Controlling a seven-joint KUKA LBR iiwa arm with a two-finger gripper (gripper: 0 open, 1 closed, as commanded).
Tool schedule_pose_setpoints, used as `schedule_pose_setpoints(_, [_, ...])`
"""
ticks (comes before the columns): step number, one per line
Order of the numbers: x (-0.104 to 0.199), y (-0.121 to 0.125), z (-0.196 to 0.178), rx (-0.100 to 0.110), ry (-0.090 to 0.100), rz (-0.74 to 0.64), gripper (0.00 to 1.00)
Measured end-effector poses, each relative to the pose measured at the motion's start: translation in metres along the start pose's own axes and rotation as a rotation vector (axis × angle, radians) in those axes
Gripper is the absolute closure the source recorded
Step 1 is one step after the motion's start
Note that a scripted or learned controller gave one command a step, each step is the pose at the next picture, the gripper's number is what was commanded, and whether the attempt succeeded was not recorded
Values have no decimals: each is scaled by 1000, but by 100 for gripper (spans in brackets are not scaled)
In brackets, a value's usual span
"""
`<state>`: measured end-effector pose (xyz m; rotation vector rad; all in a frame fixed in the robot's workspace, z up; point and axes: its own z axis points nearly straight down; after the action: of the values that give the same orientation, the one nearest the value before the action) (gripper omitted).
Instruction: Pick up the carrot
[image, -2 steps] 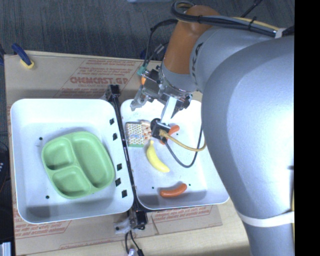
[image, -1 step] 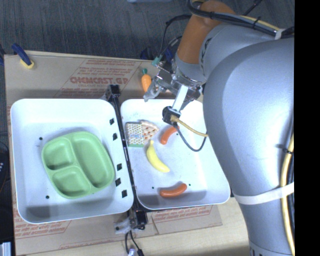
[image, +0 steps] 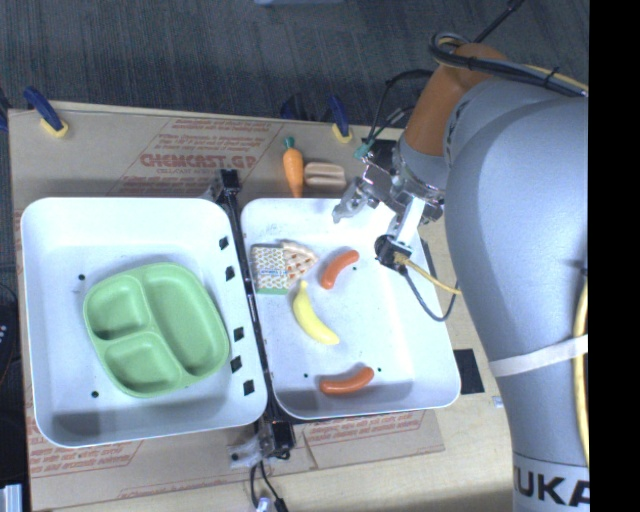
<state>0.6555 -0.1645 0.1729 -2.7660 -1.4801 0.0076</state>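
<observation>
Two shallow white bins side by side on cardboard-covered bench (image: 200, 140). Left bin (image: 50, 300) carrying a green divided plate (image: 155, 328), three compartments, sitting a bit left of centre. Right bin (image: 420, 350) carrying a waffle-patterned piece (image: 280, 266) near its left wall, a yellow banana (image: 313, 316) just below and right of that, one orange-red sausage (image: 338, 268) right of the waffle piece, tilted, and a second sausage (image: 347, 380) near the bin's front edge, lying roughly level. Carrot (image: 292, 170) outside both bins, on the cardboard just beyond the right bin's far edge, near its left corner, orange body with green top pointing away from the bins. Right beside it, touching or nearly so, a tan and brown block-shaped item (image: 324, 177), detail too blurry to name. Gripper (image: 372, 222) over the far right part of the right bin, well right of the carrot and apart from it, nothing seen between the fingers. Two fingers spread, one toward the bin's far edge, one nearer the tilted sausage, so reading as open. Grey arm (image: 520, 250) filling the right side, orange band (image: 440, 105) above the wrist. Blue clamps at the board's far edge, one at the left corner (image: 45, 112), one near the middle (image: 338, 117).
</observation>
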Motion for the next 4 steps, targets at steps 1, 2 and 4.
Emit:
schedule_pose_setpoints(1, [3,-91,-161,-3,3,223,0])
schedule_pose_setpoints(2, [-30,-110,-203,-3,3,310,0])
schedule_pose_setpoints(4, [-32,-187,-132,-1,2,510,0])
